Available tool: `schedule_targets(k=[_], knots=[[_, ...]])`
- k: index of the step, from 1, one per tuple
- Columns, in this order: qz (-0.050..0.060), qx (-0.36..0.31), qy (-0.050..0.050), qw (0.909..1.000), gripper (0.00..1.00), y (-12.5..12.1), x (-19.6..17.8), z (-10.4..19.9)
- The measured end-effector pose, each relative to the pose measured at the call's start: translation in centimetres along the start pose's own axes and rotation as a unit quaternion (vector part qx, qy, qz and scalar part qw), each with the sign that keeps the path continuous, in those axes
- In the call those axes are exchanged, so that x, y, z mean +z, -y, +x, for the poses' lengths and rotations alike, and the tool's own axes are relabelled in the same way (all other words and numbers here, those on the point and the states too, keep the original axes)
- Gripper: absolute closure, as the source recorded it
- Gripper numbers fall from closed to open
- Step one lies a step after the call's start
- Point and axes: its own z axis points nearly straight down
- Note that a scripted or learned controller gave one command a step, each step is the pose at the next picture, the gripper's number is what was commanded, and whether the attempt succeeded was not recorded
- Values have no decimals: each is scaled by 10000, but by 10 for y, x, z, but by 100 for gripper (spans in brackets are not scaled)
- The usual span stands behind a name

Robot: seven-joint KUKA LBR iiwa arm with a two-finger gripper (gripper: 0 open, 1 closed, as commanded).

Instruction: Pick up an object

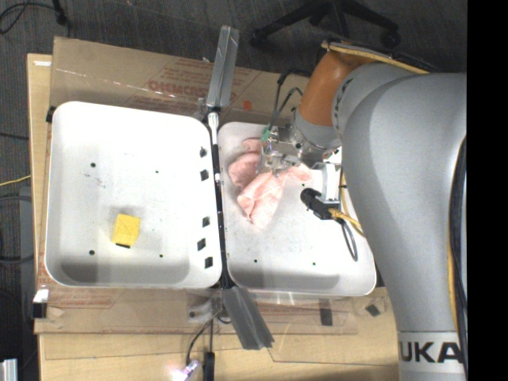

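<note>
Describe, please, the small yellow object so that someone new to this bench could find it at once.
Start at the left white bin of the two bins side by side. Look toward its lower left area, where a small yellow block lies alone on the floor. Unlike the soft pink items in the right bin, it is squarish and bright yellow.

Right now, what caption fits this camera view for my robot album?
Grey arm's claw down over pink cloth in right bin; yellow block alone in left bin.
</note>
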Motion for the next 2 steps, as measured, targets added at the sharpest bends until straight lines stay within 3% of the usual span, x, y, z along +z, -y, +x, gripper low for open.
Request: schedule_targets(k=[1,2], knots=[[17,-49,2,10000,100,0,-10,2],[-1,-636,3,9980,100,4,-116,23]])
